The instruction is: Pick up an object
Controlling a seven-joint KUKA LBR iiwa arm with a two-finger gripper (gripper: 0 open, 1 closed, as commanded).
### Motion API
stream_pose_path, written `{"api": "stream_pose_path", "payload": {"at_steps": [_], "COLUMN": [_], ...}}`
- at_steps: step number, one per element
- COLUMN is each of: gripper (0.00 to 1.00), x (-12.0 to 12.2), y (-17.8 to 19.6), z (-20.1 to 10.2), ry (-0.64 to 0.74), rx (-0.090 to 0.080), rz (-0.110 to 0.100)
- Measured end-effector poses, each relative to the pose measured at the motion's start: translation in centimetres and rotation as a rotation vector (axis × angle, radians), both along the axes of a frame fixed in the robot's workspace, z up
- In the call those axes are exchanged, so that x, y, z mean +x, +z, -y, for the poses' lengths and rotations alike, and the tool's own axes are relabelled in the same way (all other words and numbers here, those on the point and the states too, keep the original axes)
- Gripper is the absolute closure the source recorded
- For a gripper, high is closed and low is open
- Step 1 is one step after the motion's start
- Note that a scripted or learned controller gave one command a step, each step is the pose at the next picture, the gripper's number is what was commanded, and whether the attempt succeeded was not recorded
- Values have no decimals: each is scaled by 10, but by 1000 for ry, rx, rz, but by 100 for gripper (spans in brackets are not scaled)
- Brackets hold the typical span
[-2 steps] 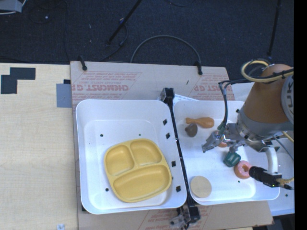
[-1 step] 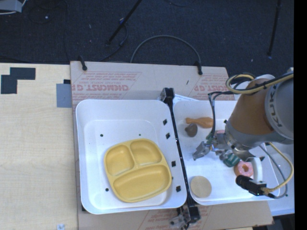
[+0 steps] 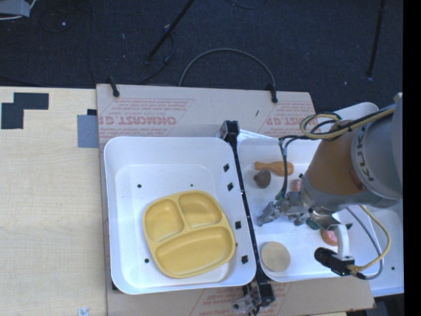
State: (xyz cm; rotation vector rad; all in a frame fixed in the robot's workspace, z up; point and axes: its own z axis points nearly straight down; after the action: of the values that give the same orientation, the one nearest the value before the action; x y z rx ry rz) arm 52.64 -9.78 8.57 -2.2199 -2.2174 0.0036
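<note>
The gripper [image 3: 271, 212] hung low in the right bin [image 3: 388, 236]; you could not tell its state. A small brown object [image 3: 262, 179] lay just beyond it. You needed to centre over that object before descending.

- The yellow divided plate [image 3: 189, 234] looks like smooth, shiny plastic.
- The two white bins [image 3: 125, 176] look smooth and a bit glossy.
- The board [image 3: 197, 110] under them is matt brown cardboard.
- The bench [image 3: 46, 222] looks like pale wood.

A divided tray [image 3: 189, 234] lies in the left bin [image 3: 125, 176]; the claw [image 3: 268, 214] hangs over the right bin [image 3: 388, 242].
</note>
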Motion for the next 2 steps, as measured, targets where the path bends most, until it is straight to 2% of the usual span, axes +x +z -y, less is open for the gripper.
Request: {"api": "stream_pose_path", "payload": {"at_steps": [1, 2], "gripper": [100, 100], "x": [1, -6], "y": [12, 59], "z": [1, 9], "ry": [-6, -4], "rx": [0, -1], "rz": [1, 4]}}
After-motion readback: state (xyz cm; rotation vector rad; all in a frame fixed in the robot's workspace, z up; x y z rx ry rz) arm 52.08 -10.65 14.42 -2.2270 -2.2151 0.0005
